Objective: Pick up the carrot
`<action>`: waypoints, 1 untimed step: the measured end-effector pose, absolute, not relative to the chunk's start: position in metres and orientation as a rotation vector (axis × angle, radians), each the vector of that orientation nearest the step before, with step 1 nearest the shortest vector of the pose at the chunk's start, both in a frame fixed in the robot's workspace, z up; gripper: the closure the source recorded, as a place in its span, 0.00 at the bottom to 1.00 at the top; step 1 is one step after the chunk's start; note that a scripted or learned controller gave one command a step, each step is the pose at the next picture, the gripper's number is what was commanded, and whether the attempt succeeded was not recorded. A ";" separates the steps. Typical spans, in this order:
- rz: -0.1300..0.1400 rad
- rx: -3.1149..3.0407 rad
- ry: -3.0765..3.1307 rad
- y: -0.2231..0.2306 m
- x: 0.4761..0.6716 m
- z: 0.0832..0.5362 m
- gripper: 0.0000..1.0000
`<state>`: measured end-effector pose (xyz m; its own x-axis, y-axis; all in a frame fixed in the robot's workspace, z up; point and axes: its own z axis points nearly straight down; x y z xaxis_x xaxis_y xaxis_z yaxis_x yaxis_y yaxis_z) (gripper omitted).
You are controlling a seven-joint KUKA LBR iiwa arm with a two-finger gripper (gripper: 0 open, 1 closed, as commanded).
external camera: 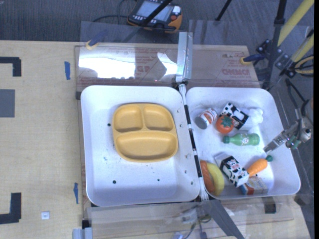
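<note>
The gripper (277, 144) hovers near the right bin's (284, 128) edge (grip state unclear); carrot (257, 167) lies below it.

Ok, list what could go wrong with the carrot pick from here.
1. The carrot lies tight against the cow toy, so the fingers may well snag or grab the toy instead.
2. It sits close to the right bin's lower right wall, leaving little room on that side; the gripper might bump the rim.
3. The green bottle lies just above and could be knocked on the way down.
</note>
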<state>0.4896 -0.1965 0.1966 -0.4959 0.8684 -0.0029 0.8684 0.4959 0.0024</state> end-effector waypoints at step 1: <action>0.001 1.576 2.714 -0.197 0.489 0.197 0.00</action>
<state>0.4894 -0.1966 0.1965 -0.4957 0.8685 -0.0028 0.8685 0.4957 0.0023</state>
